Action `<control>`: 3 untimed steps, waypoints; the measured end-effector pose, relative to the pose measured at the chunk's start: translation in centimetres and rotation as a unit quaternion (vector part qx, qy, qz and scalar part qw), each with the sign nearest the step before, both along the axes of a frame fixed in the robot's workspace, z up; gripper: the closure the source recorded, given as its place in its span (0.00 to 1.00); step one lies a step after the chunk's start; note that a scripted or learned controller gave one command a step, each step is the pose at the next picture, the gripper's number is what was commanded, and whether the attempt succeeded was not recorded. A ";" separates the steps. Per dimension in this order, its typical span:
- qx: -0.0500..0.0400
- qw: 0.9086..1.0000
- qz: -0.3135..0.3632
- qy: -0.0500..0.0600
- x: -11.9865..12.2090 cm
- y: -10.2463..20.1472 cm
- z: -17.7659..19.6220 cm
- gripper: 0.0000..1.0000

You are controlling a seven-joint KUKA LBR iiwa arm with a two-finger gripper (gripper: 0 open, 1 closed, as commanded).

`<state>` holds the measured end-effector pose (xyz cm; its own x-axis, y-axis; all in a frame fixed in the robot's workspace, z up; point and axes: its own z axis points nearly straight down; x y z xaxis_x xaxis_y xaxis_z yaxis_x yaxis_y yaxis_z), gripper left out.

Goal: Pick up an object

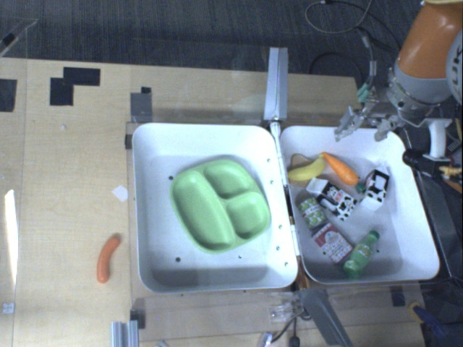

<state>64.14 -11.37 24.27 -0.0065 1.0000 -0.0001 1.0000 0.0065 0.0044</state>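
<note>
Gripper (367, 123) hangs over the far edge of the right bin (423, 266); fingers spread apart, nothing between them. Arm comes in from the right, orange band (428, 38) above the wrist.

Candidate objects all sit nearer the camera than the gripper, inside the right bin: carrot (340, 168) closest, just below it; banana (307, 170) touching the carrot, below-left. Cow-pattern toys (358, 191) further below, then small packets (323, 226), green bottle (360, 254) furthest.

Far left of the gripper: left bin (155, 266) holding a green divided plate (221, 204). Sausage (107, 257) lies on the bench beyond it.
</note>
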 end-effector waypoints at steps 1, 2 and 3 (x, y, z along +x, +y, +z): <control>0.000 0.998 -0.067 0.001 1.1 -1.0 -7.0 0.00; 0.000 0.999 -0.051 0.000 -0.2 2.8 -10.4 0.00; 0.000 1.000 -0.005 0.000 -5.5 3.2 -5.6 0.00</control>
